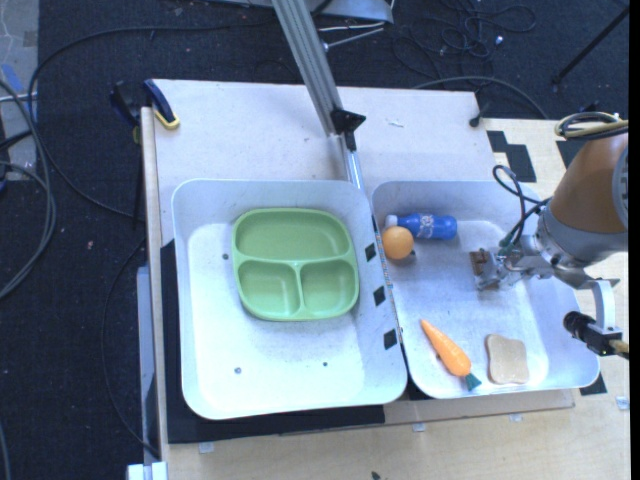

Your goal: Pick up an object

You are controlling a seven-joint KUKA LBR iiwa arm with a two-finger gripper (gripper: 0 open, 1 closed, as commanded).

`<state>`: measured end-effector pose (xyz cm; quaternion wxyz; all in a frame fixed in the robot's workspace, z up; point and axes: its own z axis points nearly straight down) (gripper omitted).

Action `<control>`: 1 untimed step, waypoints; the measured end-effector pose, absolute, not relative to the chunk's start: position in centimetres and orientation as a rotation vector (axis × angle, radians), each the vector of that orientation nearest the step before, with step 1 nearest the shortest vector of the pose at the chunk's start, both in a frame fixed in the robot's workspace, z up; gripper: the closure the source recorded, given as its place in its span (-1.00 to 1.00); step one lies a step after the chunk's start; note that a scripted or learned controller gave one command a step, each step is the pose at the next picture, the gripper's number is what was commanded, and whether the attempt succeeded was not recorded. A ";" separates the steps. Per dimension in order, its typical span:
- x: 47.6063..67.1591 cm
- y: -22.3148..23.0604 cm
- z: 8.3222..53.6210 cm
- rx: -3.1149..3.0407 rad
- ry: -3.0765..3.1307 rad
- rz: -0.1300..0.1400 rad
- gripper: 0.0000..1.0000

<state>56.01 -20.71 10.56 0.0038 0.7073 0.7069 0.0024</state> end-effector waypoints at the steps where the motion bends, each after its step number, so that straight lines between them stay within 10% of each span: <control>1: 56.5 -21.5 15.2 2.217 2.219 0.003 1.00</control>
